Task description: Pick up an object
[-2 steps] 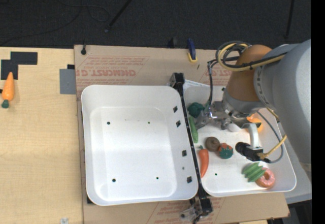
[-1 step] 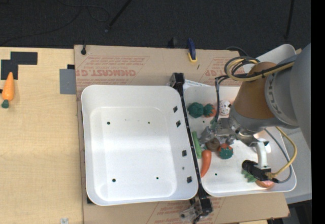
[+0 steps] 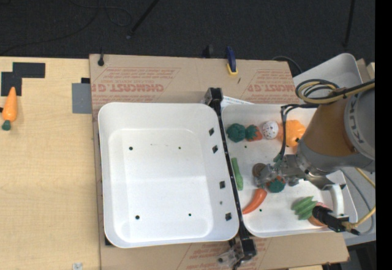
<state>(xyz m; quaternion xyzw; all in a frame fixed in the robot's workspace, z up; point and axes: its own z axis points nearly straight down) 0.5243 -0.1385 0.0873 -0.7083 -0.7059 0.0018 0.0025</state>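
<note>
The right bin [image 3: 269, 229] holds several small toys: a green broccoli-like piece [image 3: 236, 133], a white spotted ball [image 3: 270, 130], an orange piece [image 3: 294, 130], a green strip [image 3: 235, 174], an orange-red pepper [image 3: 254, 200] and a green leafy piece [image 3: 304, 207]. My gripper [image 3: 277, 178] is low in the middle of this bin, reaching in from the right. A small teal toy [image 3: 277, 187] lies right at its tip, partly hidden by it. I cannot see whether the toy is gripped.
The left bin [image 3: 159, 171] sits beside the right one, with a black clamp bar [image 3: 223, 158] along their shared edge. A toy carrot [image 3: 9, 108] and a grey square [image 3: 80, 97] lie on the wooden bench at the left. The arm's body [image 3: 334, 134] covers the right bin's right side.
</note>
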